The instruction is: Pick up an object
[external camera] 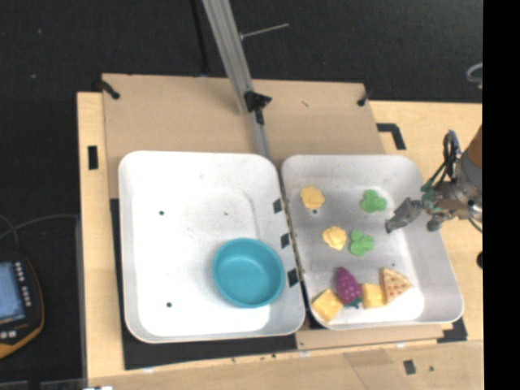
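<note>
Two white bins sit side by side on a pale wood counter (93,242), on a brown board (179,116) whose far part lies bare behind them. Dark floor lies past the counter's far and left edges. A grey pole (231,51) slants down from the top to the gap between the bins. A handheld pendant (16,295) lies at the left edge, off the counter.

Left bin (179,197): one blue bowl (248,272), upright, near the front right corner; the rest of its floor is bare, scuffed white.

Right bin (414,299): seven small toy foods.
- yellow piece (312,197), far left
- green piece (373,201), far middle
- yellow piece (334,237) just beside green piece (361,243), centre
- front row, packed close: yellow block (327,305), purple grapes (348,286), small yellow block (372,296), pizza wedge (395,284)

The bare floor in this bin lies along the right side and the far right corner.

The end effector (402,216) hangs over the right bin's right side, near the green piece at the far middle and apart from it. I cannot tell whether its fingers are spread or closed; nothing is visible between them. The arm's wrist (455,193) crosses the bin's right rim.
</note>
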